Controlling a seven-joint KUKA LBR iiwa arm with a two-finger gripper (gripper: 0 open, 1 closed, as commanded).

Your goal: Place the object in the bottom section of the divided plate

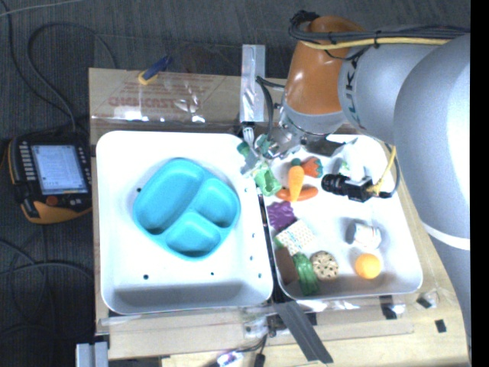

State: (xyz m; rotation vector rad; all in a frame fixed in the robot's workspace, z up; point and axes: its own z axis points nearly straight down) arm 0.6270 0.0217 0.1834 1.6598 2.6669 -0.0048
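A blue divided plate (188, 205) lies in the left bin (122, 281), tilted in the view, with nothing in its three sections. My gripper (258, 148) hangs over the far left corner of the right bin (397, 281), close to the wall between the bins. Just below the gripper, a small green toy (265, 179) lies in that bin; whether the gripper touches it is unclear. An orange carrot (296, 180) lies beside the green toy.
The right bin also holds purple grapes (280, 215), a checked cracker (296, 238), a cookie (325, 265), a green vegetable (306, 274), an orange (368, 266), a grey-white piece (365, 234) and a white piece (359, 156). A pendant (50, 176) lies left of the bench.
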